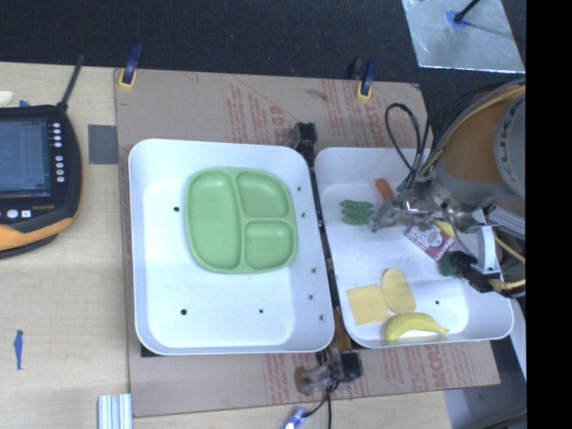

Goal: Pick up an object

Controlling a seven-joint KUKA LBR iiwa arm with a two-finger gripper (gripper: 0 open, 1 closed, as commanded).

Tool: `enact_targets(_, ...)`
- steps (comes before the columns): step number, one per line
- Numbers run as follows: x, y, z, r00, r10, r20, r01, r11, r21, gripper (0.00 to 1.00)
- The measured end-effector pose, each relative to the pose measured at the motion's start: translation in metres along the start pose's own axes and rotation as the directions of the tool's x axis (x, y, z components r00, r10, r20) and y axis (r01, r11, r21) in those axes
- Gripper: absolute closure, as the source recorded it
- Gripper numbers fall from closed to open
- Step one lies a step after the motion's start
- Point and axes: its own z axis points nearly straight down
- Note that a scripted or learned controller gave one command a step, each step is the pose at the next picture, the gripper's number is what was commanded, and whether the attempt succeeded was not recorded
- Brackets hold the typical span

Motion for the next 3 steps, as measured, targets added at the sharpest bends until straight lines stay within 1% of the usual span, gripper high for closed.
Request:
enact_targets(1,-0.014,0.065,0.004,1.000,-0.001,-0.003,0.001,1.000,0.010,0.00)
enact_targets(2,-0.015,0.065,-0.007,1.000,-0.005,-0.003,0.005,1.000,0.011,1.00)
enact_targets(3,0.058,0.070,-0.060,1.000,0.001,-0.004,-0.001,1.000,0.008,1.00)
